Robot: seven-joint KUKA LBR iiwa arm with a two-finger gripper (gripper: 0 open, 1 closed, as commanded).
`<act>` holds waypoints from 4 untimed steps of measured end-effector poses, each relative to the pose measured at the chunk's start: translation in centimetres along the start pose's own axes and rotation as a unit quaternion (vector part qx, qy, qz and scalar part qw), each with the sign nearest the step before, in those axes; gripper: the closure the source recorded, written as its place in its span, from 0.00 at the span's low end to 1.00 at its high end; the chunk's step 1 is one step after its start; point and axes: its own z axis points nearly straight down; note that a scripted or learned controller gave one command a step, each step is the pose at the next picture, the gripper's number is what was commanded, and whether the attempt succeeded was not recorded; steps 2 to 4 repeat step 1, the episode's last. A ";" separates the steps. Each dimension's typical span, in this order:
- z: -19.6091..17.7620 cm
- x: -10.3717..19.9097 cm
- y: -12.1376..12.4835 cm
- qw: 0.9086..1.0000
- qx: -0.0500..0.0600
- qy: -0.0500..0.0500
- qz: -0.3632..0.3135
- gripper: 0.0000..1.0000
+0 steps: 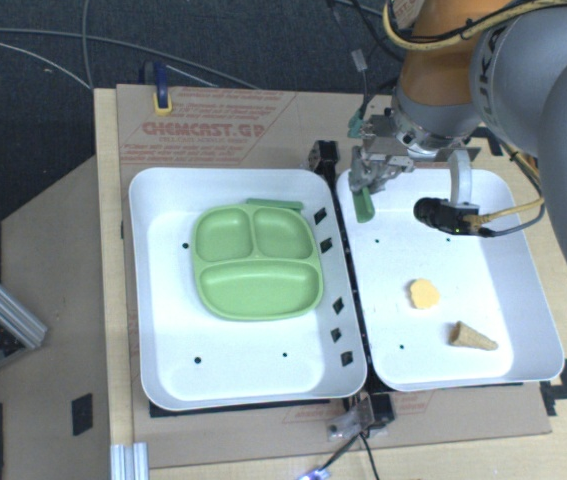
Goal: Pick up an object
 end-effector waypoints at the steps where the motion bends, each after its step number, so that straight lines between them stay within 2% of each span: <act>1: -1.1 5.8 -0.1 1.000 0.000 0.000 0.000 1.00; 4: -1.1 5.8 -0.1 1.000 0.000 0.000 0.000 1.00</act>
